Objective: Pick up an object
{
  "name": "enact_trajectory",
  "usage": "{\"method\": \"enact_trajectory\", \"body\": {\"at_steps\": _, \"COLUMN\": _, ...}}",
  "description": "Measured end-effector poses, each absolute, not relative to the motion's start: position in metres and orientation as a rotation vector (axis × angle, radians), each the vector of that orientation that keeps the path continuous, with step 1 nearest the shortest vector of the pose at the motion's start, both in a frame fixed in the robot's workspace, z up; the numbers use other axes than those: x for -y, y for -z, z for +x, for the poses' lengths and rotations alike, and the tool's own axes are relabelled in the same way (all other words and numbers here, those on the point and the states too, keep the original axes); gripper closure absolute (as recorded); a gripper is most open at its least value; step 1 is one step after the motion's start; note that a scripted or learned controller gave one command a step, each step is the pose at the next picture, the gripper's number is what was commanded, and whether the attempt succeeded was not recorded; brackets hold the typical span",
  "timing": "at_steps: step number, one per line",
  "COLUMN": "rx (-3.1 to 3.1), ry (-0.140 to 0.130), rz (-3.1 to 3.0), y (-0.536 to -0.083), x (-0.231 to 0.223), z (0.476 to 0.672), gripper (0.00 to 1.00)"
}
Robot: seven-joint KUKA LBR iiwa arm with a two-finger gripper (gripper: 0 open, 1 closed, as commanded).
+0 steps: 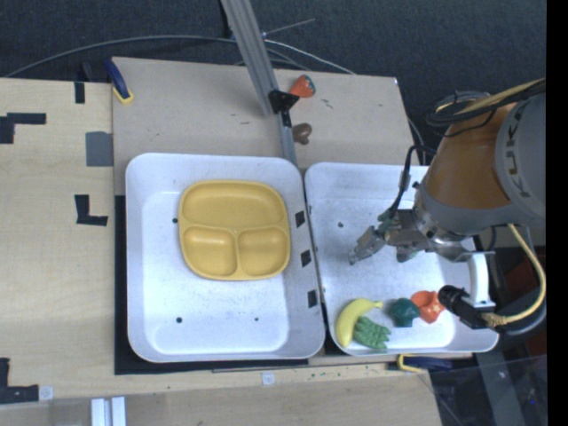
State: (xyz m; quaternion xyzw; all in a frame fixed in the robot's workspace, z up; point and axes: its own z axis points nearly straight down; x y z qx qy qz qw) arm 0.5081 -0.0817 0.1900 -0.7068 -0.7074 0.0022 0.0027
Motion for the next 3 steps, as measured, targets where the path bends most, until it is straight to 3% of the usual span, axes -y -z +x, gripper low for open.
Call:
{"method": "enact_trajectory", "body": {"at_steps": 2, "rx": 2.222, "ry": -0.002, "rz": -2.221, "y": -0.087, "x": 0.091, "z": 0.503, "gripper": 0.0}}
{"method": "enact_trajectory", "body": {"at_steps": 3, "rx": 2.222, "ry": -0.001, "rz": -2.218, "y": -0.099, "x": 0.09, "z": 0.502, "gripper": 1.0}}
